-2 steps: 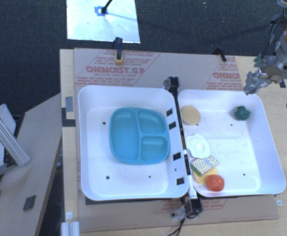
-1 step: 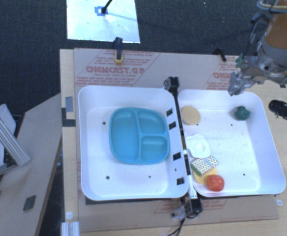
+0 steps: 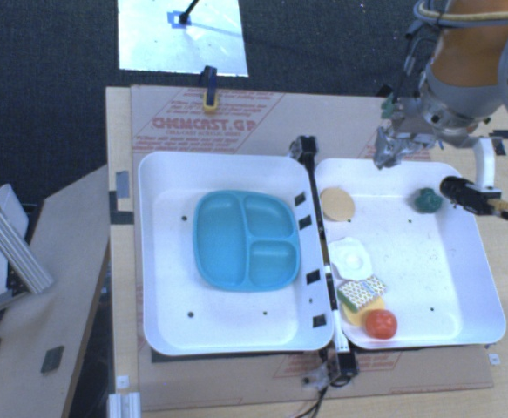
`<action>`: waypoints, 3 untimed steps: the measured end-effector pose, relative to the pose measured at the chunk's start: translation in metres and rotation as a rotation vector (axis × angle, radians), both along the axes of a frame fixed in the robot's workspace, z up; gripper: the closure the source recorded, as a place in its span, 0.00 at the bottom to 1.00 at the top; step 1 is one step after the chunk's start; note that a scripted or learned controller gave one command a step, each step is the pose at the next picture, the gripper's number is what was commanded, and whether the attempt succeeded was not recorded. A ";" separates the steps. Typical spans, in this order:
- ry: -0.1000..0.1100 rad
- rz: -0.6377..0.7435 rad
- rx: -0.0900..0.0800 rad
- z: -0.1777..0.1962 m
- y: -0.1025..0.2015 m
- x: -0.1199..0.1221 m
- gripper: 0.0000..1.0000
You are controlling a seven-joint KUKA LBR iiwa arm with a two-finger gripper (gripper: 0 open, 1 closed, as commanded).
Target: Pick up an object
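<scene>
The claw point(image 3: 391, 153) hangs over the right bin's point(image 3: 463, 320) far edge; whether it is clenched, I cannot tell. Objects (tan disc point(image 3: 337, 204), green lump point(image 3: 428, 200), tomato point(image 3: 380, 324)) lie in that bin.

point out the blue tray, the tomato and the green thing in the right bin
blue tray point(image 3: 245, 240), camera view, on the ridge between its compartments
tomato point(image 3: 380, 324), camera view, middle of its red top
green thing point(image 3: 427, 200), camera view, its centre
</scene>
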State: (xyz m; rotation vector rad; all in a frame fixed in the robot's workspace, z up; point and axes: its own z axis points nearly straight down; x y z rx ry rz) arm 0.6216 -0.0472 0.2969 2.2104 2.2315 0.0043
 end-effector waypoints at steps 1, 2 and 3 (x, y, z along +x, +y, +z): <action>0.002 -0.001 -0.001 -0.018 0.043 -0.010 1.00; 0.002 -0.001 0.000 -0.025 0.087 -0.018 1.00; 0.001 0.000 0.000 -0.029 0.136 -0.023 1.00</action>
